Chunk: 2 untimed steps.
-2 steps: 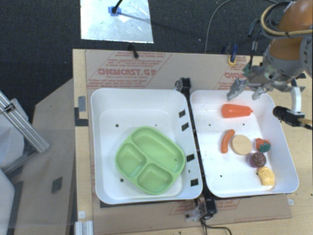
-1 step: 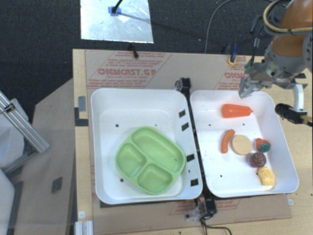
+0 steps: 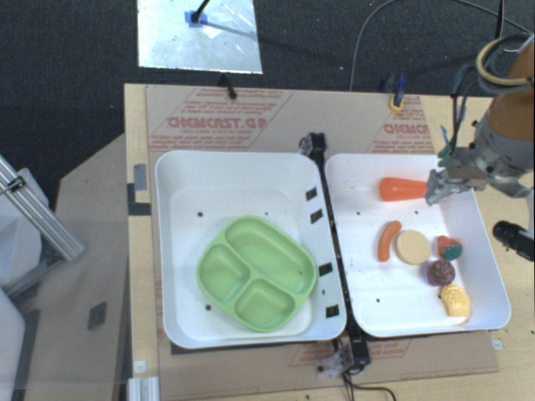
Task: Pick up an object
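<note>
The right bin (image 3: 485, 224) holds several toy foods. An orange carrot (image 3: 399, 189) lies near its back, pointing left to right. Further forward lie an orange-red sausage (image 3: 387, 241), a beige round disc (image 3: 412, 246), a small red and green piece (image 3: 450, 246), a dark purple ball (image 3: 440, 271) and a yellow corn cob (image 3: 455, 300). My gripper (image 3: 437, 190) hangs low at the carrot's right end, touching or nearly touching it. Nothing is lifted off the bin floor.
The left bin (image 3: 184, 182) holds a green divided plate (image 3: 257, 272). A black divider (image 3: 328, 232) runs between the bins. The arm's grey body and orange band (image 3: 506, 111) stand over the right bin's back right corner. A black part (image 3: 514, 239) juts in at the right.
</note>
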Tool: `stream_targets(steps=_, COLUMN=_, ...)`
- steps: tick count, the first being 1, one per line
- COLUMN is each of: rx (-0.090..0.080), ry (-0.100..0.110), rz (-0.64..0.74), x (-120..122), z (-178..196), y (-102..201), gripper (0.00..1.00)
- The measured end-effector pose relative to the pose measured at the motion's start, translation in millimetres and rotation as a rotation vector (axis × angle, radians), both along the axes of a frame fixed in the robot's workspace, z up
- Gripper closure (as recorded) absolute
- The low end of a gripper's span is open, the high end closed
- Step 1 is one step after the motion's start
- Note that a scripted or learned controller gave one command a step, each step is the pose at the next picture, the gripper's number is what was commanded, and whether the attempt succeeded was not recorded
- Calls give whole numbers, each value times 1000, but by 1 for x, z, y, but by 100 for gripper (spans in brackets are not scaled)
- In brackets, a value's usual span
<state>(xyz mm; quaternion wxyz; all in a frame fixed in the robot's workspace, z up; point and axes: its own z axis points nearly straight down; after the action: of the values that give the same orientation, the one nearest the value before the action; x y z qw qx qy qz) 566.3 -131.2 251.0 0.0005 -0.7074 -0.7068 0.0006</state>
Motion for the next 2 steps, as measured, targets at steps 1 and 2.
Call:
stream_targets(steps=1, rx=3, ry=1, rz=8, x=-67, z=-1, y=55, gripper=100)
stream_targets(steps=2, rx=6, ry=-8, rz=21, x=-35, z=38, y=199, gripper=100)
